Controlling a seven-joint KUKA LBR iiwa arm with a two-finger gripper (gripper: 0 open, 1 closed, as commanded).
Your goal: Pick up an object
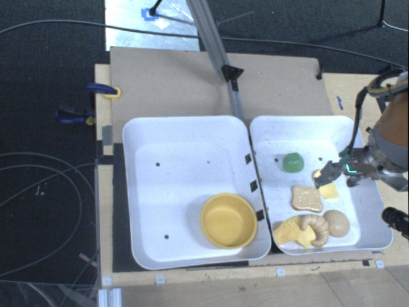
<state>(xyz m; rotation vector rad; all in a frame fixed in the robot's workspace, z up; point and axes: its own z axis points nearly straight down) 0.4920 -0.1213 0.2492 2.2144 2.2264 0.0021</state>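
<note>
Nearby, green ball; toast beside gripper

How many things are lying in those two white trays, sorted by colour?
Yellow: 3 (bowl in the left tray; small flat piece and wedge in the right tray)
Green: 1 (round piece)
Tan or beige: 3 (toast-like slice, curled piece, rounded lump)
Total: 7
The hand hovers over the right tray, near the small yellow piece.
</note>
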